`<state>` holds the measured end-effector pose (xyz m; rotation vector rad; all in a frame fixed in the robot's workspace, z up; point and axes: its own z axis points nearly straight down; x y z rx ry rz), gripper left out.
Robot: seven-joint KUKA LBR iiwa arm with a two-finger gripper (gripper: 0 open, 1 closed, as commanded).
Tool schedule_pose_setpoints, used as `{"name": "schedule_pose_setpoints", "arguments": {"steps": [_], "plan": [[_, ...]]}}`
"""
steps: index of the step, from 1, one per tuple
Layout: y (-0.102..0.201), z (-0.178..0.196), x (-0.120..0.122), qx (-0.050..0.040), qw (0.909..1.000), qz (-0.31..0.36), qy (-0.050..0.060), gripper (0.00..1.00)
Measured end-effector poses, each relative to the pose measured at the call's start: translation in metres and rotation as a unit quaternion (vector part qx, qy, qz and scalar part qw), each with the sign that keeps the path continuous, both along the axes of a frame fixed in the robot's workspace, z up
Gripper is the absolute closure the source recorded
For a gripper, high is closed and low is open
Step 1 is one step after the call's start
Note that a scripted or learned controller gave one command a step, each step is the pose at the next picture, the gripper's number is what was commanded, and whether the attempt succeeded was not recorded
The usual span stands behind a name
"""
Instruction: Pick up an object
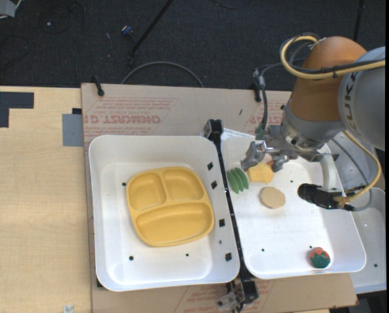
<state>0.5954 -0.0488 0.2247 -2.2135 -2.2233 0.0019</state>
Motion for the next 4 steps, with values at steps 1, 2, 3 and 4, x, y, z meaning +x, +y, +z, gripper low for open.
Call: {"name": "schedule_pose_setpoints", "arguments": {"steps": [1,2,3,4], "plan": [[0.05,0.01,-0.014,0.0004,1.0,0.0,0.001,1.0],[0.105,-0.002,-0.033,0.0,1.0,0.0,0.002,1.0],[0.16,0.007,-0.046,0.0,1.0,0.001,0.0,1.0],[0.157,0.007,-0.045,-0.0012,1.0,-0.001,0.0,0.0]]}}
